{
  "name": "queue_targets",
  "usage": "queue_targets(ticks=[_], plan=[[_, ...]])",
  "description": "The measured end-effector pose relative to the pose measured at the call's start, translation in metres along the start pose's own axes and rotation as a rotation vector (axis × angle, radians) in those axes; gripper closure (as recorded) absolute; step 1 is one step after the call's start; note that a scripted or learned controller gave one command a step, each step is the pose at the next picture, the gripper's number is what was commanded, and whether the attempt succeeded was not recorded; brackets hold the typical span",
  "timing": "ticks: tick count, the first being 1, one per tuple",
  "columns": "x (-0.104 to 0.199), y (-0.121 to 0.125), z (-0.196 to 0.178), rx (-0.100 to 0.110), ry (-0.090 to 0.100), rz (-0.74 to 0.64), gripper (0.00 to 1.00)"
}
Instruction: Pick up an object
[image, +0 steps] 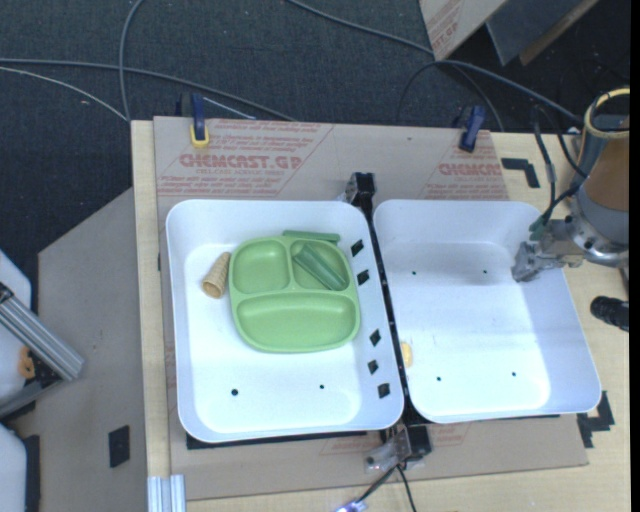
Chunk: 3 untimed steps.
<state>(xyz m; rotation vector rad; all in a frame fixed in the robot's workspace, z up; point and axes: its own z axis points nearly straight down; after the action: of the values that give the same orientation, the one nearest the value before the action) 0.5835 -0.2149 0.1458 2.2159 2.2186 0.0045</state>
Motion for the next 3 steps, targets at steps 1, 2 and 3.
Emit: queue_targets(ticks=[1,2,3], plan=[[0.004,0.002,-0.045,0.000,0.000,-0.001,1.00],[0.003,0.004,-0.075,0.001,0.001,0.000,1.00],[0.055,-0.010,-0.087,0.008,0.005,-0.004,1.00]])
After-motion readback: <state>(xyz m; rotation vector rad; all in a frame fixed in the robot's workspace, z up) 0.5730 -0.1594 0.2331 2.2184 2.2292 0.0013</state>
